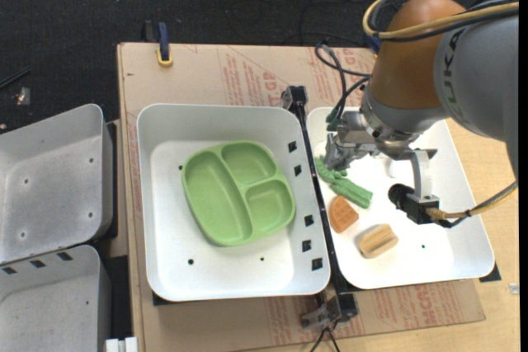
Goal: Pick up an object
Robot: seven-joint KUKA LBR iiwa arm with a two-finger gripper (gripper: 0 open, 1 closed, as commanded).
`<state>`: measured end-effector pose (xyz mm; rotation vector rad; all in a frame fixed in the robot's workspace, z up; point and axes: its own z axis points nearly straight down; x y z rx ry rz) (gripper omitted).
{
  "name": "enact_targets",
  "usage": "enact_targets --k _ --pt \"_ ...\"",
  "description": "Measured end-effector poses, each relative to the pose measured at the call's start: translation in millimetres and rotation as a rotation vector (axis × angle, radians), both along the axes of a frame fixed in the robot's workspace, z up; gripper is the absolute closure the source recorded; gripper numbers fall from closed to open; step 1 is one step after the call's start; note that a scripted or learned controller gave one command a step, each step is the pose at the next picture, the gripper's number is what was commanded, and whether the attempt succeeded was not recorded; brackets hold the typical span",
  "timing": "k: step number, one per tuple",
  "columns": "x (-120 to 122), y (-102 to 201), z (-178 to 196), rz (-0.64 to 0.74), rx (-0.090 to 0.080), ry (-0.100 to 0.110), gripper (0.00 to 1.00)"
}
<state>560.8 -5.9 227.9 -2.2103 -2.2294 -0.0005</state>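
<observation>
In the right bin (462, 251) lie three small objects. A green pod-shaped toy (348, 187) rests by the bin's left wall, an orange waffle-like piece (343, 214) sits just below it, and a tan bread-like piece (377, 241) lies nearer the front. My gripper (336, 154) hangs low over the upper left of this bin, right at the green toy's upper end. The arm's wrist covers the spot where they meet, so I cannot tell whether the two touch.
The left bin (165, 260) holds a green divided plate (239, 192). A dark divider with black clips (309, 177) runs between the bins. A black cable fitting (414, 206) hangs from the arm over the right bin. White lids (49, 177) lie at the far left.
</observation>
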Motion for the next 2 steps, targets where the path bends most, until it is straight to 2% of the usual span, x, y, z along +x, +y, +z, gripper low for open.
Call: enact_targets --k 1,2 --pt "-14 54 -9 -0.001 -0.001 0.001 1.00" --pt "-33 105 4 0.000 0.000 -0.001 1.00"
